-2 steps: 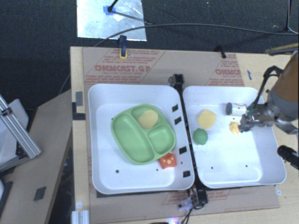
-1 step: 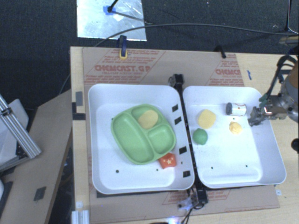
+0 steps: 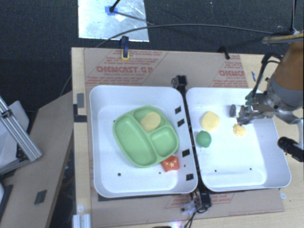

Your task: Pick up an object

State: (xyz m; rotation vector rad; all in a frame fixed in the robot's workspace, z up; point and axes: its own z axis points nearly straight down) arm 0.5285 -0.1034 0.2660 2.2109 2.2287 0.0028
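- Reaching in from the right edge of the frame, the gripper [image 3: 243,119] hangs low over the right-hand bin [image 3: 256,175], and we judge the step in hand to be the approach: the tool is lining up on a piece and nothing is lifted yet.
- We cannot tell how the tool stands; its tip is a dark, blurred cluster against the white floor, and we see nothing held in it.
- The likeliest target is the small pale yellow lump [image 3: 240,130], right of centre in the frame, lying just below the tool tip and perhaps touching it; we cannot say which.
- The next move, as we judge it, calls for a short straight drop so the tool straddles the lump, then a gentle close, since the piece is small and rounded and could roll aside.
- Further left in the same bin lie a larger yellow rounded piece [image 3: 210,120] and a green ball [image 3: 203,138], near each other and well apart from the tool.
- Both look smooth and matt, like plastic toy food.
- The left-hand bin [image 3: 109,175] holds a glossy green divided plate [image 3: 137,146] with a yellow oval piece [image 3: 151,121] in its upper compartment, and a small red block [image 3: 171,163] lying against the plate's lower rim.
- The bins are thin white shells with raised rims, resting on a brown printed board [image 3: 142,68].
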